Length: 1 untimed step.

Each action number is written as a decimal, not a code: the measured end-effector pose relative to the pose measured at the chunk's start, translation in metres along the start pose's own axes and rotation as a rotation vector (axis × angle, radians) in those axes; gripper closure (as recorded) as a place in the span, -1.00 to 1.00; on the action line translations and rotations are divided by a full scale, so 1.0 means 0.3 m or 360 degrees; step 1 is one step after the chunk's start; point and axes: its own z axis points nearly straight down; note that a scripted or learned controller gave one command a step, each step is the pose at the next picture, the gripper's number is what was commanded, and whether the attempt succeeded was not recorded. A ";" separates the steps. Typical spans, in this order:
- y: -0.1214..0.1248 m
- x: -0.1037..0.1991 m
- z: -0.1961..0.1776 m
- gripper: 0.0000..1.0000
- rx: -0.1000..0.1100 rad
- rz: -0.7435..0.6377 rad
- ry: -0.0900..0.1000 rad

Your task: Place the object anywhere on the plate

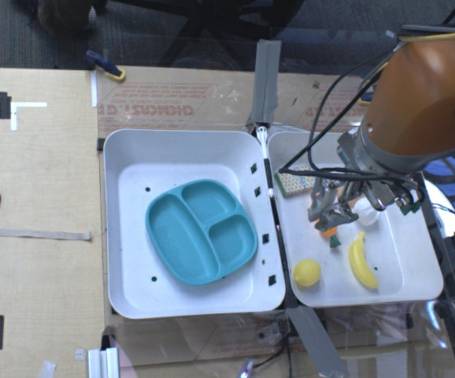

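Orange band (420, 101) of the arm looms closest to the lens, top right, and below it the wrist drops steeply into the right bin (416, 291), cables trailing around it. Down at the end effector (331, 211), things are cluttered: whether it is clenched or released, I cannot tell from this angle. It hangs right over a small orange-and-green piece (331, 229), and that looks like the object in play, lying on the bin floor near the middle. My read is that it's a light, rigid toy, likely smooth plastic, so it could squirt sideways; a pinch across its narrow middle seems the safest hold. Moving outward, a banana (361, 263) lies just to the right and nearer us, a lemon (307, 273) sits near the front-left corner, and a patterned pad (294, 183) lies at the back. Across the divider, the blue plate (202, 231) waits in the left bin (125, 211), well apart from the action.
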 end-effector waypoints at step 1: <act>0.191 -0.157 0.002 1.00 -0.0001 -0.0062 0.0000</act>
